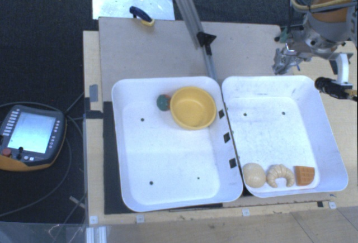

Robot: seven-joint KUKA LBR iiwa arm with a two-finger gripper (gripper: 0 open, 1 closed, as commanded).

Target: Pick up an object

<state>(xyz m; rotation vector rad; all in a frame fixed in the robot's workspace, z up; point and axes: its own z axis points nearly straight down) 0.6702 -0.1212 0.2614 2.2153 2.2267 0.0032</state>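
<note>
My gripper [284, 64] hangs above the far edge of the right bin [279, 119], well apart from every object, with nothing visibly held. A yellow bowl [193, 107] sits at the back of the left bin [168, 175], with a small dark green ball [163, 103] touching its left side. Along the near edge of the right bin lie a cream round bun [254, 175], a pale croissant [280, 175] and an orange block [304, 175], side by side.
A slanted metal pole [187, 4] with a black clamp crosses the bench behind the bins. A teach pendant [28, 137] lies on the floor at the left. A small black and yellow object [141, 15] rests at the bench's back edge.
</note>
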